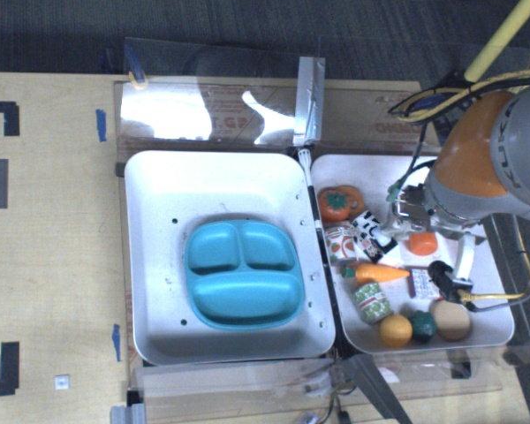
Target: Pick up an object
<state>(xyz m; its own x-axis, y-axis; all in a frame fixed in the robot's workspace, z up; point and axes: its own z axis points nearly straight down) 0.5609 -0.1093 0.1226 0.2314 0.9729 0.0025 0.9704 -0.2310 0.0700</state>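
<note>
1. Your candidates sit packed in the right bin: tomato at the top, carrot mid-bin, can below it, then yellow ball, green piece and tan egg along the near edge.
2. Gripper hangs over that bin's upper right, near a small orange piece. You can't tell the jaw state from this view.
3. Open floor is at the bin's right side.
4. Left bin holds a blue divided tray, with bare margin all around it.
</note>
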